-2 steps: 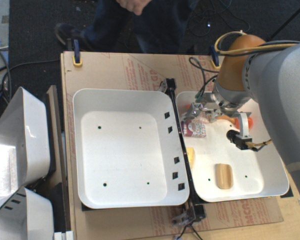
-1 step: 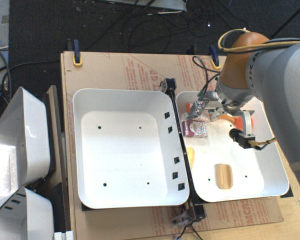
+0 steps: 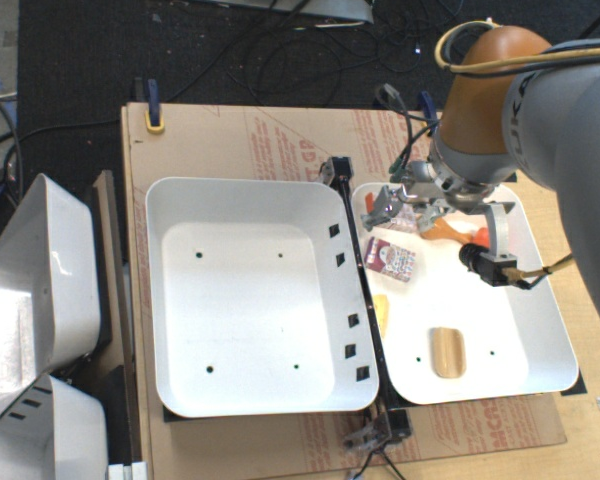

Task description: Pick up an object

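Observation:
My gripper (image 3: 404, 208) hangs low over the far left part of the right bin (image 3: 525, 338), under the arm's orange band (image 3: 485, 88). Just in front of it lies a maroon and white packet (image 3: 390, 258). An orange object (image 3: 456, 232) lies to the gripper's right, partly hidden by the wrist. A small yellow piece (image 3: 380, 312) rests against the bin's left wall. A tan wooden block (image 3: 447, 352) sits near the bin's front. I see nothing held in the gripper.
The left bin (image 3: 170, 218) stands beside the right one, with a black clipped divider (image 3: 352, 268) between them. A black fitting with a cable (image 3: 488, 264) hangs off the wrist over the right bin. White tubs (image 3: 40, 278) stand left of the bench.

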Robot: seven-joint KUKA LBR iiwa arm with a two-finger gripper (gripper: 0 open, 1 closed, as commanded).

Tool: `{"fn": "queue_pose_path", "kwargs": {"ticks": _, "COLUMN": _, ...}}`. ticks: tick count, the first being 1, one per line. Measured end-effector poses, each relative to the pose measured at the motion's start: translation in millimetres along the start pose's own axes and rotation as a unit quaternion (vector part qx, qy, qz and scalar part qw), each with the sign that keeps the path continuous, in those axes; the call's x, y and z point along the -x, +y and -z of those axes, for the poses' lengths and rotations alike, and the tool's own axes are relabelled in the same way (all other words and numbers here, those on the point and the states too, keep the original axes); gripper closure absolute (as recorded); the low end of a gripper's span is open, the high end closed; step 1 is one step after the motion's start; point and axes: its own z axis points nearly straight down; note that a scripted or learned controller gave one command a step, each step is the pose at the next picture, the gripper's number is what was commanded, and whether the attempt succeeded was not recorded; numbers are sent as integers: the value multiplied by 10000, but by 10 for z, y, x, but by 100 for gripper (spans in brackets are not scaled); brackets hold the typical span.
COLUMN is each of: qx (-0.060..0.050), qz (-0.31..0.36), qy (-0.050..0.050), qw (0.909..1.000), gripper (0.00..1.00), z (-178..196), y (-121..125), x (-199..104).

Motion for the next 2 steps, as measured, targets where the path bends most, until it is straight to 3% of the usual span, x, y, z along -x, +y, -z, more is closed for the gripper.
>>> {"fn": "queue_pose_path", "kwargs": {"ticks": 1, "qx": -37, "qz": 4, "qy": 4, "qw": 10000, "gripper": 100, "z": -45, "y": -286, "x": -575}}
{"fn": "queue_pose_path", "kwargs": {"ticks": 2, "qx": -24, "qz": -4, "qy": 0, "qw": 10000, "gripper": 100, "z": 186, "y": -451, "x": -789}}
